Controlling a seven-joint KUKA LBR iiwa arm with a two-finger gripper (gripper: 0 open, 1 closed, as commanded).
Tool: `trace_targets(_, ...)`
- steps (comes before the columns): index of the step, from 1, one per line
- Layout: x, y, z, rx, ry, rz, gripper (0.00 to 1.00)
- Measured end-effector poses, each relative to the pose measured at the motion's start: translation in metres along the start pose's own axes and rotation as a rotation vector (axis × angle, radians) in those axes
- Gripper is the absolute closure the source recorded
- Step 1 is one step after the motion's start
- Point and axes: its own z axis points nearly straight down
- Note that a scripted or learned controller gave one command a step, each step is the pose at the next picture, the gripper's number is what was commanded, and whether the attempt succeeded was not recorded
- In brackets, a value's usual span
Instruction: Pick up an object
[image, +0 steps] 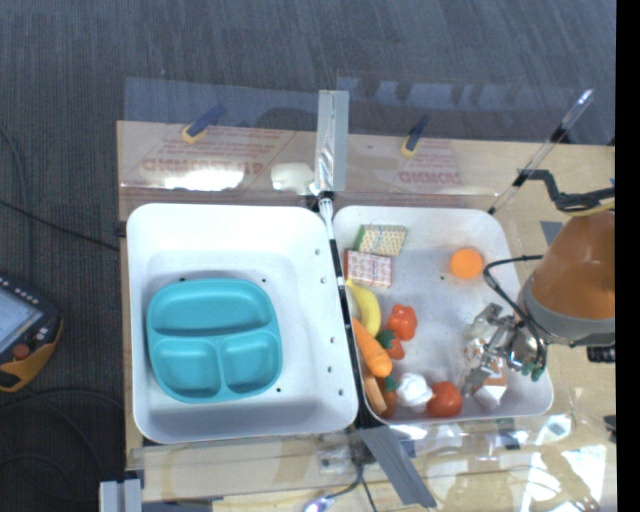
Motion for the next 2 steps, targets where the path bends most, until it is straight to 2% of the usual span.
trace_targets(1,-0.010,0.009,-0.016,-0.012,-0.037,-0.006,1.00)
trace_targets(2,-0.017,0.062,0.000,-0.004,0.008,0.053,1.00)
